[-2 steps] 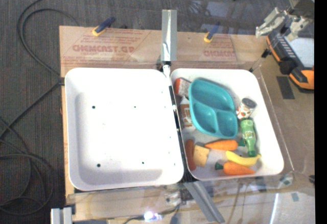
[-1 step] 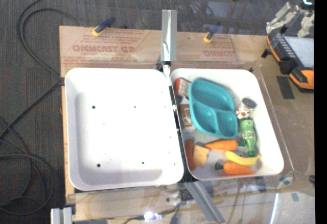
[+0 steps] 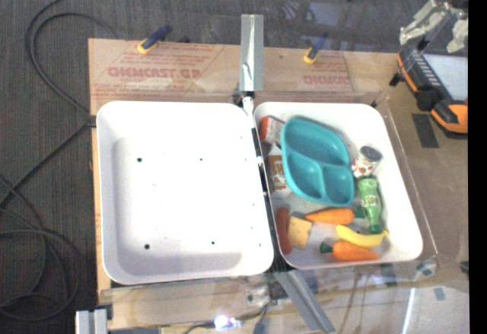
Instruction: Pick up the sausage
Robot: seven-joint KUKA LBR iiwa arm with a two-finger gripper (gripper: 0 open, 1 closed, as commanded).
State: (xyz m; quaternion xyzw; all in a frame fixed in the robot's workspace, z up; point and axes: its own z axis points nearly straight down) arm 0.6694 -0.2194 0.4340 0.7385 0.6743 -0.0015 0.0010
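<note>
The sausage [image 3: 282, 228], dark red and short, lies in the right bin [image 3: 396, 142] against its left wall, near the front. A tan bread-like piece [image 3: 299, 232] touches its right side. My gripper [image 3: 421, 25] is raised beyond the right bin's far right corner, well away from the sausage, with nothing visibly in it. The arm's orange band [image 3: 450, 115] shows at the right edge of the view.
The right bin also holds a teal divided plate [image 3: 317, 159], two carrots [image 3: 330, 215], a banana [image 3: 359, 236], a green bottle [image 3: 369, 199], a small can [image 3: 367, 160] and a red item [image 3: 266, 129]. The left bin [image 3: 183, 188] sits alongside.
</note>
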